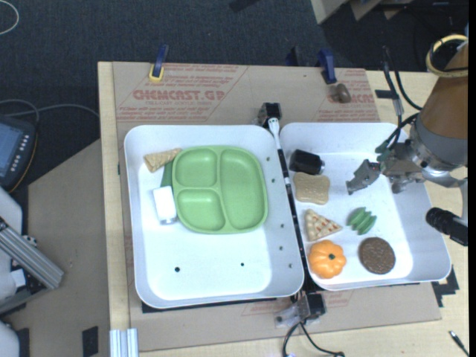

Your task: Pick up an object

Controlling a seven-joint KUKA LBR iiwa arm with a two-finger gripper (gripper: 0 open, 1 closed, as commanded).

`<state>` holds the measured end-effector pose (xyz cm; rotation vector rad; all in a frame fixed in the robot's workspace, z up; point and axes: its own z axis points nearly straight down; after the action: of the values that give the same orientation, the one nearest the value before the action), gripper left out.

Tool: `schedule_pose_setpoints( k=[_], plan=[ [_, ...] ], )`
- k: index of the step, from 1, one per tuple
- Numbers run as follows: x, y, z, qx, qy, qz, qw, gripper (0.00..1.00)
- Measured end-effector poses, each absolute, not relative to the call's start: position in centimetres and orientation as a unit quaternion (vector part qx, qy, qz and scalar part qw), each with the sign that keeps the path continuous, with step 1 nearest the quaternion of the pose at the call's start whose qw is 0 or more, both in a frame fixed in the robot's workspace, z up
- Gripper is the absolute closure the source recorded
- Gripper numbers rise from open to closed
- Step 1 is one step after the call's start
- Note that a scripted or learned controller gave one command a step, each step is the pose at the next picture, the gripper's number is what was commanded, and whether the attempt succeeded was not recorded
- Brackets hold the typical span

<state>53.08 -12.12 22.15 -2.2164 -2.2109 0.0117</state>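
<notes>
The orange pumpkin (327, 259) sits at the near edge of the right bin (416, 270), with the brown cookie (377, 255) just beside it. Behind them lie the pizza slice (321, 224) and the green pea pod (361, 220), then the slice of bread (312, 190) and a black block (306, 161) toward the bin's far wall. Any of these could be the pick — none has been lifted. The gripper (361, 178) hangs over the bin's middle, above bare white floor between the bread and the pea pod; nothing shows between its fingers, and whether they stand apart or together I cannot tell. So the task looks barely begun — choosing, descending and closing all remain. In the left bin (141, 259) rest a green divided plate (220, 189), a cracker (161, 158) and a white block (164, 204).
</notes>
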Motion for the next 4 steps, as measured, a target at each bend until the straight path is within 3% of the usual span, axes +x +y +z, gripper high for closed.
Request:
schedule_pose_setpoints(
  k=[1,3,4],
  plan=[
    [53.3,-12.1,22.8,-0.707,-0.707,0.0,0.0,0.0],
    [54.2,-11.9,10.3,-0.707,-0.707,0.0019,0.004,0.0],
    [54.4,-11.9,8.6,-0.707,-0.707,-0.0012,-0.002,0.0]
  ],
)
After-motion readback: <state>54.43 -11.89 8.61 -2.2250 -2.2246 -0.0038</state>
